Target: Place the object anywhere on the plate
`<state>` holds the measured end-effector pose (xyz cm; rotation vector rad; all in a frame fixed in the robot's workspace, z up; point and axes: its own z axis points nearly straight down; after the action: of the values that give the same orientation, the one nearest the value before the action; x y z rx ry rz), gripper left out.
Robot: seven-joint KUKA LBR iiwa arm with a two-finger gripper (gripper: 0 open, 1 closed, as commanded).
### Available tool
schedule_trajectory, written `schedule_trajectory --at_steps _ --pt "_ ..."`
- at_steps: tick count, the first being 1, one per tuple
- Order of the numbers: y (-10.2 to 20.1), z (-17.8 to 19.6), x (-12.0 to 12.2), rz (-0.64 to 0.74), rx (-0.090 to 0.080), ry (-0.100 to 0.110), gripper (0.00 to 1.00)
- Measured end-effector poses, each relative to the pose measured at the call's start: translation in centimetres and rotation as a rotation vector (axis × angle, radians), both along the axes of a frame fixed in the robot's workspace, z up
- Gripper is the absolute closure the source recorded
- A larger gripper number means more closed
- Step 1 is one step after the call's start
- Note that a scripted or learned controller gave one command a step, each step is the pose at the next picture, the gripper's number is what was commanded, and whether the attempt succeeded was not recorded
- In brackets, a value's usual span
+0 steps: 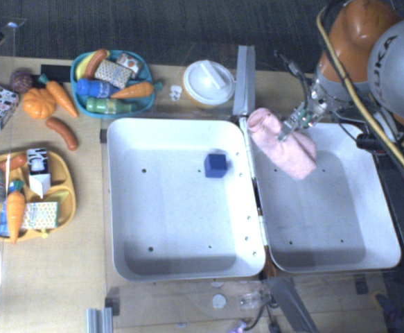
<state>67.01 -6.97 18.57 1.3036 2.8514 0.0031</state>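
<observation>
**Pink Cloth at the Right Bin's Upper Left Corner, Gripper Upon It**

Where the two white bins met along their shared rim, a pink cloth (283,146) lay in the upper left corner of the right bin (340,255), one end draped up against the rim and the rest slanting down onto the bin floor. The gripper (293,125) sat at the cloth's upper edge, reaching in from the right on the grey arm (396,54) with its orange band. Whether the jaws were clenched on the fabric or merely resting against it could not be told; the fingers were too small and too dark against the cloth to read.

A blue cube (216,164) sat alone in the left bin (174,255), toward its upper right, well apart from the cloth. Beyond the bins, near the top edge of the bench, stood a round white lidded container (209,82) with a yellow rim. To its left a blue bowl (91,107) held toy food, with a carrot on top. Loose on the bench beside it lay a small orange pumpkin (38,103) and a sausage (62,132). A yellow tray (66,193) at the far left carried more toy food, including cartons and a carrot.
</observation>
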Motion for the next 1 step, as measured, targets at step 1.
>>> schedule_trajectory --at_steps 1 --pt "0.17 4.03 0.18 0.005 0.001 -0.001 1.0"
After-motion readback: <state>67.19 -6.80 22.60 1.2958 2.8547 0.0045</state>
